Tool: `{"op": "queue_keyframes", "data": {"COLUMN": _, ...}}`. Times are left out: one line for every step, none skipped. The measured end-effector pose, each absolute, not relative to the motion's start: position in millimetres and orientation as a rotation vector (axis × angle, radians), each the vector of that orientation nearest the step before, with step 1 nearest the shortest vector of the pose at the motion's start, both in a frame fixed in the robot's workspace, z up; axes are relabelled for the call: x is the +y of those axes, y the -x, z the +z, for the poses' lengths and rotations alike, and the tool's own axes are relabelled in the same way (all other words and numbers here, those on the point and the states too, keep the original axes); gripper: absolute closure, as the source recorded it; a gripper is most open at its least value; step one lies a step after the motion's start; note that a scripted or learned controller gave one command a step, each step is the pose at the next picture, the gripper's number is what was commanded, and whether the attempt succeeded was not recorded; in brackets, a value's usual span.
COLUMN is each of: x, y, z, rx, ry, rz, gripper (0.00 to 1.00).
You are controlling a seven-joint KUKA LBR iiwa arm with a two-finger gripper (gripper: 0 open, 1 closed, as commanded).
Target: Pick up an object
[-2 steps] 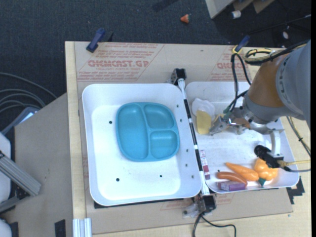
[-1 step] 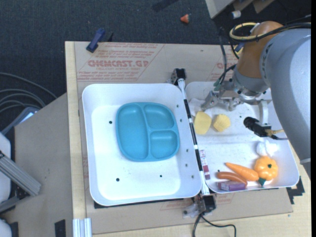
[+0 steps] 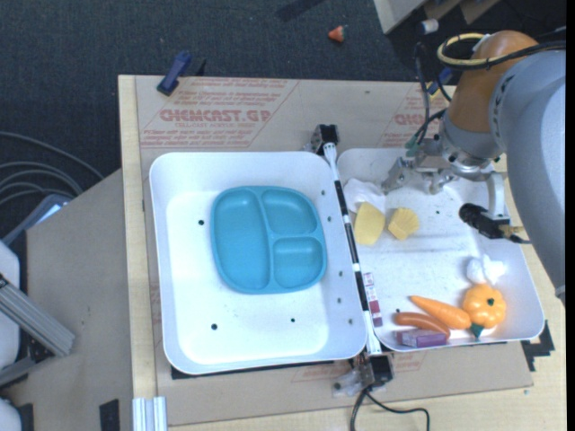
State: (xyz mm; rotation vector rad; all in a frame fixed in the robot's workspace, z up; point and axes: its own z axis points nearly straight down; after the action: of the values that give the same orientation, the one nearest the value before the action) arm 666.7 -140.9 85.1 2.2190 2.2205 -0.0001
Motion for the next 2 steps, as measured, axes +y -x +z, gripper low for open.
{"op": "queue_keyframes", "data": {"x": -92, "y": -639.0, "z": 85, "rx": 2.224, "ry": -2.221, "rz": -0.002, "gripper": 0.0}}
{"op": "queue_keyframes", "data": {"x": -107, "y": -665.7, "z": 85, "rx": 2.229, "ry": -2.223, "rz": -0.007, "gripper": 0.0}}
